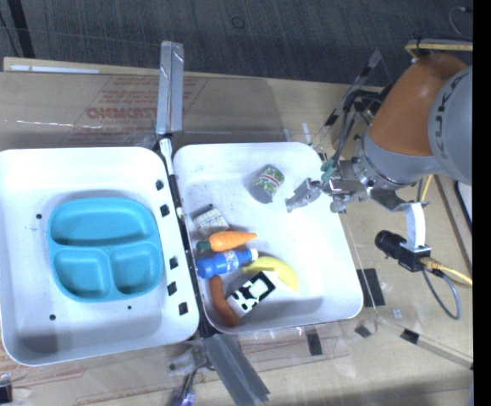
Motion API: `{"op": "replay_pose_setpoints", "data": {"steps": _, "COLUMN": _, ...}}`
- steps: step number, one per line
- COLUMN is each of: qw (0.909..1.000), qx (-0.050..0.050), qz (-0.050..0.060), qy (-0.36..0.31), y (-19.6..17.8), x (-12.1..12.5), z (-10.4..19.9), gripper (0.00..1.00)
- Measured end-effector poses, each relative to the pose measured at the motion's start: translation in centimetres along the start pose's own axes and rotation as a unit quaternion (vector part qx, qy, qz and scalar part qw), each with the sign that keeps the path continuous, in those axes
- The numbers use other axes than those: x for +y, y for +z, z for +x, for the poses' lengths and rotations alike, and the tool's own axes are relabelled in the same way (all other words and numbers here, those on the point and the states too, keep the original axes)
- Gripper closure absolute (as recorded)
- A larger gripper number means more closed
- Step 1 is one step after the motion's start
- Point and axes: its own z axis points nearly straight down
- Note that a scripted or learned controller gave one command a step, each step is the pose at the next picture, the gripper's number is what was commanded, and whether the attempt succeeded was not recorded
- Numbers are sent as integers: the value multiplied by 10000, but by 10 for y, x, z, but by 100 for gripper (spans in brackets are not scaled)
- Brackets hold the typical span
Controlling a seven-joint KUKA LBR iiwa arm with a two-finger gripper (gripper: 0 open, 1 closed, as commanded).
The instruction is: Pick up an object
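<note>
Left bin [8, 252]: smooth white, shallow, holds a glossy blue three-compartment tray [106, 245]. Right bin [330, 260]: same white shell. Its lower left has a heap: carrot [231, 240], blue bottle [220, 264], curved banana [276, 271], black-and-white box [254, 289], brown piece partly buried. Small round greenish can [268, 182] lies apart, upper middle. Gripper [303, 195] just right of the can, over the bin; grip state too blurred, cannot tell.

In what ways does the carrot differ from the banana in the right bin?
The carrot is orange with a pale tip; the banana is yellow. The carrot is straight and lies nearly level in the view; the banana is curved and slants down to the right. Both lie in the right bin, in the same cluster.
</note>
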Motion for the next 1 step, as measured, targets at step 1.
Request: {"op": "replay_pose_setpoints", "data": {"steps": 1, "qw": 9996, "qx": -2, "qz": 8, "qy": -282, "y": 126, "x": 24, "z": 37, "gripper": 0}}
